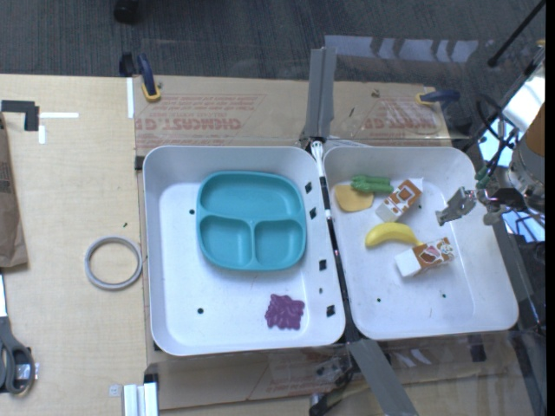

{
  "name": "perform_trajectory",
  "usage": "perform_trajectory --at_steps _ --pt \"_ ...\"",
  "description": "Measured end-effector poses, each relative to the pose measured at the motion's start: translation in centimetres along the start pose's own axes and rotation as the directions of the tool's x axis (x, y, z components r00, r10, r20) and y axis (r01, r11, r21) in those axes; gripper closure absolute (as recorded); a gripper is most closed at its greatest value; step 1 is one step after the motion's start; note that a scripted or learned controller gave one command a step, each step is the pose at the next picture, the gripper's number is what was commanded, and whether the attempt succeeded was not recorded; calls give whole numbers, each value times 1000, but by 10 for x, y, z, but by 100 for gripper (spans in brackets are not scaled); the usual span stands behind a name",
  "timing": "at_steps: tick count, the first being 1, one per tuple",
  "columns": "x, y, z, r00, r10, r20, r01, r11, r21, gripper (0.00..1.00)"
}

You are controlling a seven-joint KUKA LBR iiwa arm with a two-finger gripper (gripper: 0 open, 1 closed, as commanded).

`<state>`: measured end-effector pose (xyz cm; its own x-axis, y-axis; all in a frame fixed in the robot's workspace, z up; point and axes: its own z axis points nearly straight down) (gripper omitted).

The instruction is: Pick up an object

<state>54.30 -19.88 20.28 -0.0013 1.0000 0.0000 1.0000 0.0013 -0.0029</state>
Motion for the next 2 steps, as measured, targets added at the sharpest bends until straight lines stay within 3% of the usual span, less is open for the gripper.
perform_trajectory --at_steps 1,2 --pt "9 34 101 1000 6 1 -6 1000 -3 0" --pt "45 87 111 989 -146 2 146 989 -3 0"
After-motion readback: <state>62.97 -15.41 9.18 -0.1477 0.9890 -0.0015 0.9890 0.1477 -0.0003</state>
